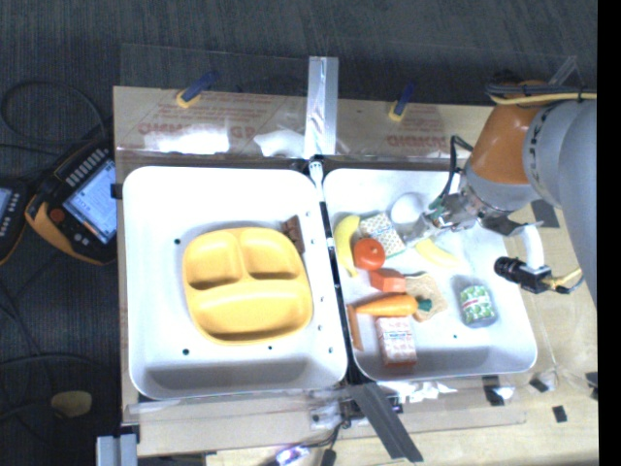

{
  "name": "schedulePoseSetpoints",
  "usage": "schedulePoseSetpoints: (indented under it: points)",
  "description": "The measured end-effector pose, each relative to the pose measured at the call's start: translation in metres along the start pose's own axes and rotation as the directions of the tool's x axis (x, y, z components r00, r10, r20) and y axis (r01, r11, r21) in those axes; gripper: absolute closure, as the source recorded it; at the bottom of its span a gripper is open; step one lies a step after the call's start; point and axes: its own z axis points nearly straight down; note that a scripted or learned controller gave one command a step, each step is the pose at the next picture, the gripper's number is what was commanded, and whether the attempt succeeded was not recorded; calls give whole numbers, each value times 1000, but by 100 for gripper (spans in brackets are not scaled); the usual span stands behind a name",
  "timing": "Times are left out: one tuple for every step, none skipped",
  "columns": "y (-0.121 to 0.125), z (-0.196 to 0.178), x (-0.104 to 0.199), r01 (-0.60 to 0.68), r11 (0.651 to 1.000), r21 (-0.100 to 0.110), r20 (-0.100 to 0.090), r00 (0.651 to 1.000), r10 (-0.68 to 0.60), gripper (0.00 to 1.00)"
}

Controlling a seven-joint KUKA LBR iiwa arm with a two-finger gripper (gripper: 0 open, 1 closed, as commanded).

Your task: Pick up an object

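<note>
Dark grey carpet surrounds a wooden bench (pixel 146 105) carrying two shallow white bins side by side.

Left bin (pixel 146 260): one yellow divided tray (pixel 247 282), lying flat near the middle. A small brown item (pixel 293 231) sits just beside the tray's far right corner, against the bin's right wall.

Right bin (pixel 505 343): a cluster of toy foods.
- Banana (pixel 344 241), along the left wall.
- Red tomato (pixel 369 252), touching the banana.
- Patterned white packet (pixel 382 229), just behind the tomato.
- White round piece (pixel 405 208), near the far wall.
- Pale yellow piece (pixel 435 252), just beside the gripper.
- Small red block (pixel 386 282), at the bin's middle.
- Carrot (pixel 385 305), lying crosswise, its green end on a tan mat (pixel 427 294).
- Small printed carton (pixel 396 342), near the front wall.
- Green-and-white packet (pixel 475 303), towards the right wall, apart from the rest.

Arm: grey with an orange band (pixel 500 149), reaching in over the right bin's far right corner. Gripper (pixel 434 219) low between the white round piece and the pale yellow piece; whether it is open or closed cannot be told, and nothing is seen held in it.

Off the bench's left edge: a handheld control unit (pixel 82 202) with a lit screen, on the carpet.
</note>
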Motion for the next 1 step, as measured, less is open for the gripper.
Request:
schedulePoseSetpoints:
  points:
    - [-10, -93, 41, -65, 998, 9, -7, 998, 65, 100]
